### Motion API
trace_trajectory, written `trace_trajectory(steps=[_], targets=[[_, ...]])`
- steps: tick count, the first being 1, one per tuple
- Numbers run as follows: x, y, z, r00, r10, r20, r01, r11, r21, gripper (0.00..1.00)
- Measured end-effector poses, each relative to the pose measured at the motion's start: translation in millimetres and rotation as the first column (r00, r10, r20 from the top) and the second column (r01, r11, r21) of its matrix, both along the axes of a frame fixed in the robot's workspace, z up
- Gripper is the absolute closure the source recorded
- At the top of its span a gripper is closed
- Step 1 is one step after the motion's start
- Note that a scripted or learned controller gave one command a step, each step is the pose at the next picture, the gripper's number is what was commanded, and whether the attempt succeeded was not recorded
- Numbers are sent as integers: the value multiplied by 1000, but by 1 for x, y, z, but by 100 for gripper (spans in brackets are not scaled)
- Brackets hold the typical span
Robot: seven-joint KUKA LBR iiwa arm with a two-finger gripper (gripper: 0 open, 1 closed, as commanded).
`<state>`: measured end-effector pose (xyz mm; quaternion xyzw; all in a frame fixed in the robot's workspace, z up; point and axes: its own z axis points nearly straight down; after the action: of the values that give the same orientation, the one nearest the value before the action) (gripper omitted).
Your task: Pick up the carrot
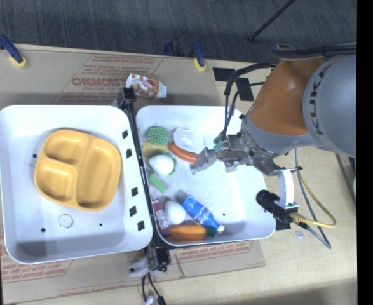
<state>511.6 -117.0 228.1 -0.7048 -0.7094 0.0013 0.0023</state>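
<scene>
Hovering over the right bin (253,208), the gripper (204,161) was too murky for me to tell how open it was or whether it had anything, with a reddish-orange piece (183,152) just beside its tip. The carrot (187,232) lay well apart from it, down by the bin's near wall. Its long axis ran along that wall, and one end looked partly hidden by a blue bottle (201,212).

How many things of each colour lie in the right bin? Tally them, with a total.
White: 3 (upper egg, lower egg, cup)
Green: 2 (broccoli, stick)
Orange: 2 (carrot, sausage)
Blue: 1 (bottle)
Yellow: 1 (piece)
Dark red: 1 (packet)
Total: 10
</scene>
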Motion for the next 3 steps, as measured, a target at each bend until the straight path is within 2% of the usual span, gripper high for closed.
trace_trajectory(steps=[1, 2, 3], targets=[[54, -3, 51, 998, 63, 2, -63, 998, -1, 0], [72, 7, -46, 999, -33, 0, 33, 999, -2, 0], [88, 20, -136, 981, -193, 3, 193, 981, -1, 0]])
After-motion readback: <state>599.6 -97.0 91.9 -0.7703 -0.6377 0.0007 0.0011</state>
